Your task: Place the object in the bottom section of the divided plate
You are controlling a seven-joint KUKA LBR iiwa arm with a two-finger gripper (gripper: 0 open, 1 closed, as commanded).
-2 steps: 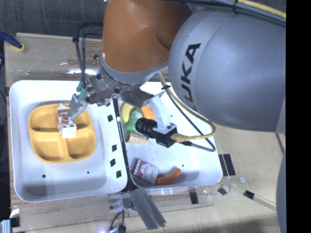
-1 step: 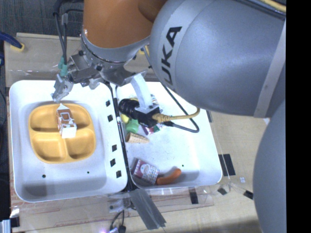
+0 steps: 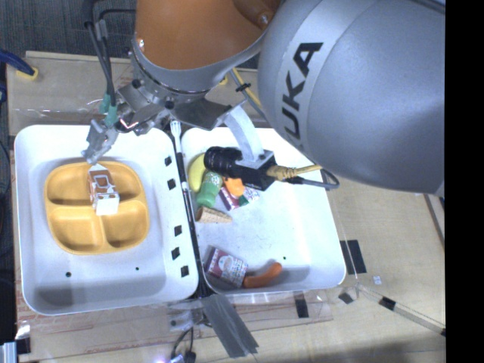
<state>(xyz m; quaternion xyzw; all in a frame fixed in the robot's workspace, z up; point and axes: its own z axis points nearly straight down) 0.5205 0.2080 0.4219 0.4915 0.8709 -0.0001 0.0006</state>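
Yellow and divided by raised ridges, the divided plate is seen lying in the left bin of the two white bins. The object, a small white-and-brown boxy piece, is set on the plate's middle where the ridges meet. Its larger part reaches toward the plate's 12 o'clock side, and its pale lower end is laid across the cross ridge. The sections at the plate's 6 o'clock side are shown bare and yellow.

The gripper is held over the plate's 12 o'clock rim, with the object just beside its tip at about 5 o'clock. Whether the claw is released or clenched cannot be told from this angle. The grey arm and its orange band are spread across the frame from 12 o'clock to 3 o'clock.

In the right bin a cluster is gathered toward 10 o'clock, near the wall shared with the left bin: a yellow banana-like piece, a green item touching it, and an orange-red item beside that. A tan wedge is placed just below them. At the bin's 7 o'clock a dark red packet is laid, and an orange-red sausage shape is set against it at 6 o'clock.
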